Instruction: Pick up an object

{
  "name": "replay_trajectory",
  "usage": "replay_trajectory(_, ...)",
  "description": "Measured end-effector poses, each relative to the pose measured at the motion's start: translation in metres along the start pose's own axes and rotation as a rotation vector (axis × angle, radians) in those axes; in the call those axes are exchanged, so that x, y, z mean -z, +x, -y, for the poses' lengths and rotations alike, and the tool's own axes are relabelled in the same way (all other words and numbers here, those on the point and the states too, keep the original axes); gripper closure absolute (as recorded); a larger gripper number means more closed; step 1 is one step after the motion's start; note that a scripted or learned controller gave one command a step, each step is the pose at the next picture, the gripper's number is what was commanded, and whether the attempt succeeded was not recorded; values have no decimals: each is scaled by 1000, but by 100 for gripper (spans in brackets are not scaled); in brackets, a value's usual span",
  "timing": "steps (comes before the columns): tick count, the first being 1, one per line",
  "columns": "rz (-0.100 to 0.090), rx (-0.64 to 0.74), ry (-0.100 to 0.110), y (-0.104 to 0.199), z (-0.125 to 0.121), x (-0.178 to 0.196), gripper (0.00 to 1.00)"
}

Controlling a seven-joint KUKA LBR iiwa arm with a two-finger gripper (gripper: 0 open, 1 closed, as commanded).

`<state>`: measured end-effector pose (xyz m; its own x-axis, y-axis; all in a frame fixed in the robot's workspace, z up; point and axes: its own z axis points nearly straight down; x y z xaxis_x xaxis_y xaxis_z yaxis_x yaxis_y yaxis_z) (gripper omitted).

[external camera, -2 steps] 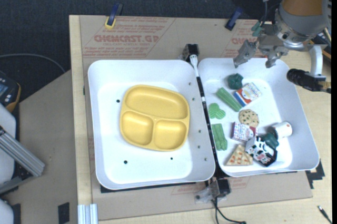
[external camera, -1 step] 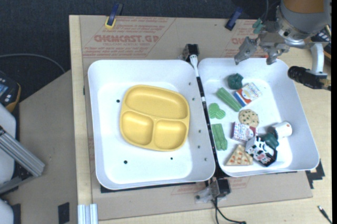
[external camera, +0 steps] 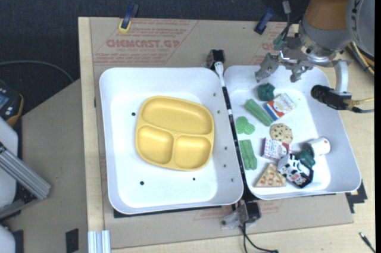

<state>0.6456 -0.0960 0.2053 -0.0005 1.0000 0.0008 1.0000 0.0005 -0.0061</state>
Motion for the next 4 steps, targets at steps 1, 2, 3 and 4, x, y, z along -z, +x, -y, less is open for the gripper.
replay_trajectory(1, 0, 0, 2, 4, 0, -64, 0)
replay_trajectory(2, 1, 0, -7, 5, -1, -115, 0)
replay_trajectory(3, 1, -2, -4, 4, 0, -103, 100)
replay_trajectory(4, 3, -2, -13, -4, 1, -41, 100)
